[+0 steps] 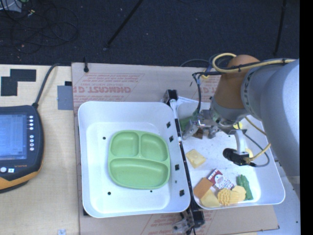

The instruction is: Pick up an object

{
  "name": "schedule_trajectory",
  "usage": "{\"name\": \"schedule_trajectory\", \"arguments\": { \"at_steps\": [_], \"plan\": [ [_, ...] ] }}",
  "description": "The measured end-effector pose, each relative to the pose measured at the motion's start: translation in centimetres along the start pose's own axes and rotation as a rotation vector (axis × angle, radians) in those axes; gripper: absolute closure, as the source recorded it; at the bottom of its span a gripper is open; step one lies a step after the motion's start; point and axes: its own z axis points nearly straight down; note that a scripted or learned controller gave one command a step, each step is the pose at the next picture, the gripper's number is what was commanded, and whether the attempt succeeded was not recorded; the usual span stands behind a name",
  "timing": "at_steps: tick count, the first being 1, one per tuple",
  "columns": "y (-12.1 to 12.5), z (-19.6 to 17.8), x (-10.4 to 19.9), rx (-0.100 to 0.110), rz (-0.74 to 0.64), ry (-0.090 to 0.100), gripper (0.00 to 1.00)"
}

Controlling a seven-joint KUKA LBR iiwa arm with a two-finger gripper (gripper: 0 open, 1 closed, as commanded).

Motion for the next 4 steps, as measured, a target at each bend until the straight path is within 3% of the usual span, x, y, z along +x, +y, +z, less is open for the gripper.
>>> {"name": "schedule_trajectory", "arguments": {
  "at_steps": [1, 4],
  "plan": [
    [1.2, -0.1, -0.6, 0.000, 0.000, -0.001, 0.00],
    [1.2, -0.1, 0.4, 0.003, 0.002, -0.001, 0.00]
  ]
}}
